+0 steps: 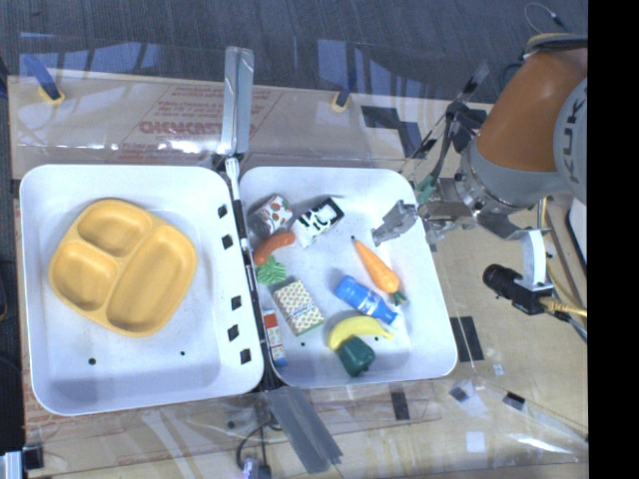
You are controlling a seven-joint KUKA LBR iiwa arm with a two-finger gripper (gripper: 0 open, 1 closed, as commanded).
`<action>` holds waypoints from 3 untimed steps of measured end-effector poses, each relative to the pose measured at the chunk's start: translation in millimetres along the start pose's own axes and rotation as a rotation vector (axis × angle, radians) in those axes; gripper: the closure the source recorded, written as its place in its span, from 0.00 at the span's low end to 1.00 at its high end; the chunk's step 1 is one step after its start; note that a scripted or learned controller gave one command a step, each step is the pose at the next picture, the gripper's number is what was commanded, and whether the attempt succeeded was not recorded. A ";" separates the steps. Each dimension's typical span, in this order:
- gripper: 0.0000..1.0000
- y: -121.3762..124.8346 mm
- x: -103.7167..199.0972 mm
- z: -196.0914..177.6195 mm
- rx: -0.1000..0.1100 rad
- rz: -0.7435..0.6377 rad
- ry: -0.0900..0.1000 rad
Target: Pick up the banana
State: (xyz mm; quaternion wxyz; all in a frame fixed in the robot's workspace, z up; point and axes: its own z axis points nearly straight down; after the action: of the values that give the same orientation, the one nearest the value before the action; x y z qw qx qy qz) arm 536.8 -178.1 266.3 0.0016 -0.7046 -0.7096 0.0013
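The yellow banana (357, 329) lies near the front of the right bin (419, 342), touching a dark green block (356, 356) at its front and a blue bottle (366, 299) behind it. My gripper (393, 222) hangs over the bin's right rear part, above and behind the carrot (376, 265), well apart from the banana. Nothing shows between its grey fingers.
The right bin also holds a sausage (273, 245), a black and white carton (319, 218), a small printed box (272, 212), a green leafy toy (271, 271) and a patterned box (299, 306). A yellow divided plate (124, 265) sits in the left bin (40, 367).
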 end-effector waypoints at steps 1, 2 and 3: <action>0.00 -38.7 41.2 84.8 0.000 -0.213 0.001; 0.00 -59.3 74.6 176.0 -0.001 -0.538 0.000; 0.00 -59.2 61.6 175.6 -0.002 -1.073 -0.001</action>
State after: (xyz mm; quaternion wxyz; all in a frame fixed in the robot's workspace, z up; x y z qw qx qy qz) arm 476.4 -116.9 91.0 0.0009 -0.2428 -0.9701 -0.0002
